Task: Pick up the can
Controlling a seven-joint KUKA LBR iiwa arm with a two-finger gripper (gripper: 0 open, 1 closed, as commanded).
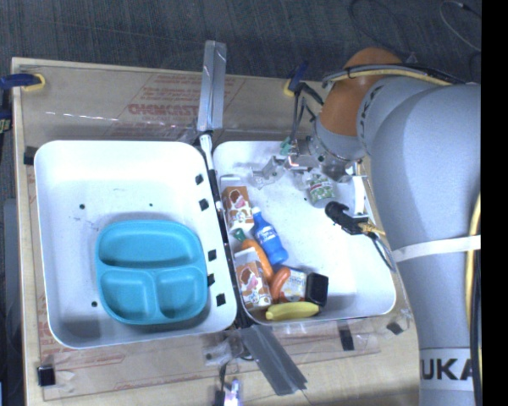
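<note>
A small can (321,193) with a greenish end lies near the back right of the right bin (356,290), close under the arm's wrist. My gripper (278,164) hangs over the back of that bin, a short way left of the can and pointing toward the bin's left wall. I see nothing held in it. The grey arm with its orange band (356,100) covers the bin's right rim.
Along the right bin's left wall lie two brown packets (236,203), a blue bottle (270,240) and an orange item (260,255). A banana (292,310) and a black object (317,288) sit at the front. The left bin (68,176) holds a blue divided tray (150,271).
</note>
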